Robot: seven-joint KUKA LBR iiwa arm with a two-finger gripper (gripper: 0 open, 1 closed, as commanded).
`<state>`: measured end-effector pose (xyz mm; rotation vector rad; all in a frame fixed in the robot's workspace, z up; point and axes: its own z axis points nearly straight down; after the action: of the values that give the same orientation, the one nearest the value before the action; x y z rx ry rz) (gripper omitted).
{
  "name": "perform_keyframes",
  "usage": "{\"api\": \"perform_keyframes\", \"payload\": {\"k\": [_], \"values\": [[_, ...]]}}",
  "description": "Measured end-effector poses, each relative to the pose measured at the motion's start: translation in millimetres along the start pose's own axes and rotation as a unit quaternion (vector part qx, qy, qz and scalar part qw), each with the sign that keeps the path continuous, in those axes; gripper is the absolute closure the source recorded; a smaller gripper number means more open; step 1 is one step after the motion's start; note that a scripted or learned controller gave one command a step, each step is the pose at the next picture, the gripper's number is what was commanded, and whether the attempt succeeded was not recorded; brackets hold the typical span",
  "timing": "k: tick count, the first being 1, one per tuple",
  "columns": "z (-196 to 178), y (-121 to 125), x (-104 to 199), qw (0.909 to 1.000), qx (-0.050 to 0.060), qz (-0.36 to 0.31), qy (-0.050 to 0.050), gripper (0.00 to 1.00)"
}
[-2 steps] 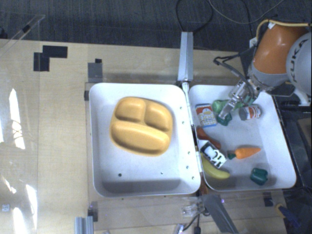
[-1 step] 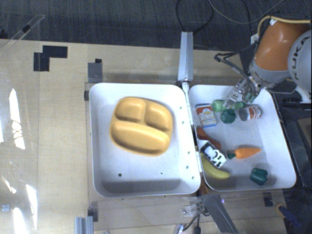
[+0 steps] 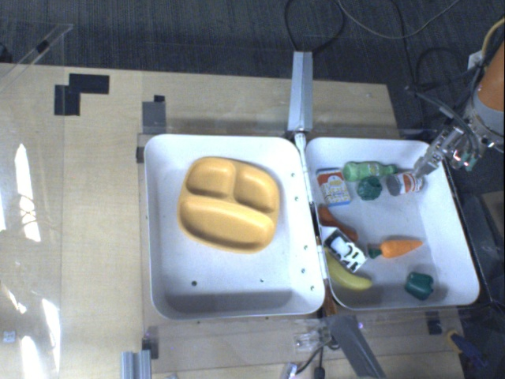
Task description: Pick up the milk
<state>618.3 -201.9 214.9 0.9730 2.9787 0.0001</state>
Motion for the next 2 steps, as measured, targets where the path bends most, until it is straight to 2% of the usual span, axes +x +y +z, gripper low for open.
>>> {"api": "perform_keyframes", "payload": {"k": [1, 2], "values": [[1, 0, 0, 1.0, 0.0, 0.0, 0.001, 0.0], [74, -20, 79, 0.9952, 0.001, 0.098, 0.003, 0.0]]}}
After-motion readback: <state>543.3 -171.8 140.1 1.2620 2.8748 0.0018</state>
